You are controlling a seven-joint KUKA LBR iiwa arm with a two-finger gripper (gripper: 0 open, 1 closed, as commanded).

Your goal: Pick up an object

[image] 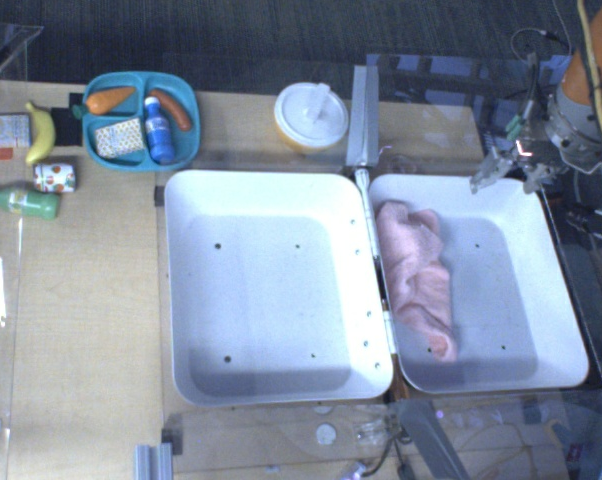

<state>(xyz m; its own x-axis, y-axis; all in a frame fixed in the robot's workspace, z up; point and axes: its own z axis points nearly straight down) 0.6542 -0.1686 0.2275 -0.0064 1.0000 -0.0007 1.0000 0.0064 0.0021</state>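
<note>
Pink, soft and crumpled, a cloth (416, 278) lies along the left side of the right shallow white plastic bin (541, 298), stretching from near the bin's far wall down toward its near edge, close against the wall shared with the neighbouring bin. Its upper part is bunched into a thicker fold and the lower end tapers to a rounded lump. The left shallow white plastic bin (271, 288) sits just beside it, the two separated by a narrow grey metal divider (362, 118) that extends beyond the far edge.

The grey two-finger gripper (506, 168) hangs over the far right corner of the right bin, well apart from the pink cloth, with nothing seen between its tips; whether they are spread or pressed together I cannot tell, as cables and metal parts clutter that spot. The arm's orange band (578, 73) shows at the upper right.

On the tan wooden bench (81, 318), beyond the left bin, stands a round white lidded container with a yellow rim (311, 116). Further left is a blue divided tray (141, 120) holding toy food, and beside it a yellow banana (41, 133), a small printed can (54, 177) and a green bottle (21, 202) lying on its side
</note>
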